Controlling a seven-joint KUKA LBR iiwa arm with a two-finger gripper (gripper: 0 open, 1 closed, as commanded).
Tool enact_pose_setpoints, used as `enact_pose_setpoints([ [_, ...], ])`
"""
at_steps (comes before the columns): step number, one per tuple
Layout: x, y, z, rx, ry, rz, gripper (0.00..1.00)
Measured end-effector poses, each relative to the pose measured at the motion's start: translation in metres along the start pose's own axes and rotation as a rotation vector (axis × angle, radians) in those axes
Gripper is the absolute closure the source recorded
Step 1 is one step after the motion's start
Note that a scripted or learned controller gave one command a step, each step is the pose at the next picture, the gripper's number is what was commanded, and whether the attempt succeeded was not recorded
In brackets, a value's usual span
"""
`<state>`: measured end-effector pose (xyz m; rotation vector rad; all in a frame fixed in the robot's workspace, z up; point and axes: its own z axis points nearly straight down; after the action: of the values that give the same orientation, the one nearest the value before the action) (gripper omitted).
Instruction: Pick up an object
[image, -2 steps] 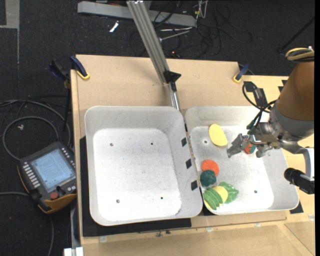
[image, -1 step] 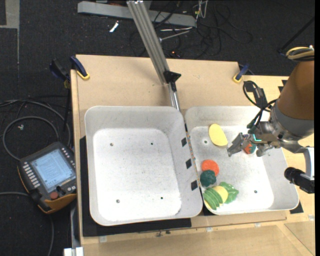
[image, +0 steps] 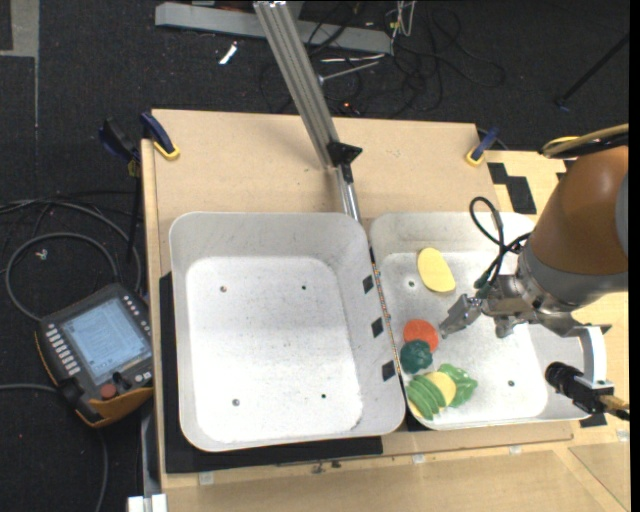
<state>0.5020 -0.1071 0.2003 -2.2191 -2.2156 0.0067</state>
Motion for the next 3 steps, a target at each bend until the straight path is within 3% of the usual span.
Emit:
enact_pose_setpoints([
  [2, -0.002, 0.007, 0.106, -0.009, -0.002, 0.000, 0.00],
  [3, -0.002, 0.007, 0.094, -0.011, -0.001, 0.000, 1.00],
])
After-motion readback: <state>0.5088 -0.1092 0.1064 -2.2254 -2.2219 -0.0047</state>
